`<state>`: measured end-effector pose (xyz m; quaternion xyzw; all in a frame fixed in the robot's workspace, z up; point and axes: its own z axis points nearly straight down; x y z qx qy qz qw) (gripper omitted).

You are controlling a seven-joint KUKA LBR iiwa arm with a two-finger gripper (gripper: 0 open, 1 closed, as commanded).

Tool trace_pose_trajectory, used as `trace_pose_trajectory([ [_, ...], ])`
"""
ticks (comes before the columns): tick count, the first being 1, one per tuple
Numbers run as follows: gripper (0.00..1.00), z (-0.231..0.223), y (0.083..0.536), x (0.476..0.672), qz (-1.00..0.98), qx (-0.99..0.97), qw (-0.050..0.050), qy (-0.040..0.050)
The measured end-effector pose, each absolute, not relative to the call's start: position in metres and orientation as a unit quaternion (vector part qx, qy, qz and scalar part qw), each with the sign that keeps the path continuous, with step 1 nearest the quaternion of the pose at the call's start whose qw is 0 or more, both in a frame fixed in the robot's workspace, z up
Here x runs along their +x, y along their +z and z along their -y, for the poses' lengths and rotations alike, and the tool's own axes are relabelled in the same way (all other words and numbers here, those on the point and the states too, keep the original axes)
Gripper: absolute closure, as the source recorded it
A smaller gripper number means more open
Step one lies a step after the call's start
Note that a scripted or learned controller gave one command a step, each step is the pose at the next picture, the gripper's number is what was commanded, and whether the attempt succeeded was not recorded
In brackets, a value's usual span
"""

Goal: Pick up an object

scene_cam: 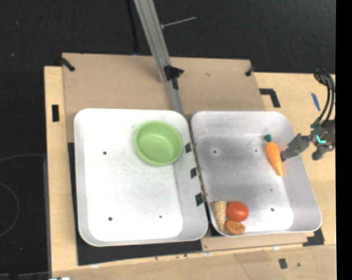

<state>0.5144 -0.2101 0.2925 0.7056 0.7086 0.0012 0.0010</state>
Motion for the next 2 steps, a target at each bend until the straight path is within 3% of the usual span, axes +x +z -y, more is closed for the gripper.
trace_pose_trajectory([
  [2, 0.0, 0.219, 0.19, 0.521, -0.707, 0.707, 0.001, -0.0002],
])
